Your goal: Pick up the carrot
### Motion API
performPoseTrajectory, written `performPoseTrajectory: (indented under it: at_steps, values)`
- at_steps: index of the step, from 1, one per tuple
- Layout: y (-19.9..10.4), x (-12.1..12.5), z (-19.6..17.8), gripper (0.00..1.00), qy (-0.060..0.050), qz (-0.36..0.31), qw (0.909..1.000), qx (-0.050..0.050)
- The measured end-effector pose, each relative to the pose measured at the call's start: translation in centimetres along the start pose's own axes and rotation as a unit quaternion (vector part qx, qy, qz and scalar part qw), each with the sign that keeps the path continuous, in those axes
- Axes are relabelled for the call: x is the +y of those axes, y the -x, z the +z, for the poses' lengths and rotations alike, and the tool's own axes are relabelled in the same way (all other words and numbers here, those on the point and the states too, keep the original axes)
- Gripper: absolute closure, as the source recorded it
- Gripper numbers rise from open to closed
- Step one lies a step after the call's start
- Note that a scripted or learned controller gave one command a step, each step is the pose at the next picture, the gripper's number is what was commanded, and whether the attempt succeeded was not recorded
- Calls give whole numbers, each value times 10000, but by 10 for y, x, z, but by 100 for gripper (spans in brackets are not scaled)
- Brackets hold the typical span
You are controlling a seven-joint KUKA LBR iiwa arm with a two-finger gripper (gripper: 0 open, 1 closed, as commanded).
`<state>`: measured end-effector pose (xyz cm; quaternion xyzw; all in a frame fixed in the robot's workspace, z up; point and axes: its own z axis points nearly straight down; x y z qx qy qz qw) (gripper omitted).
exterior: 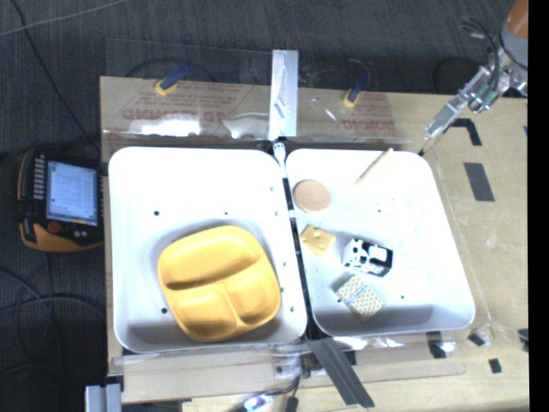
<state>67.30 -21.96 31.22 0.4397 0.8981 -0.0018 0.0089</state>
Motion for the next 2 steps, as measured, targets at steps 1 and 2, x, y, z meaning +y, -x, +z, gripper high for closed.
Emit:
performPoseTrajectory:
  at_steps: [1, 2]
  values:
    - [0, 1, -10, 100, 10, -3, 10000, -16]
    - [1, 2, -20, 100, 20, -6, 10000, -31]
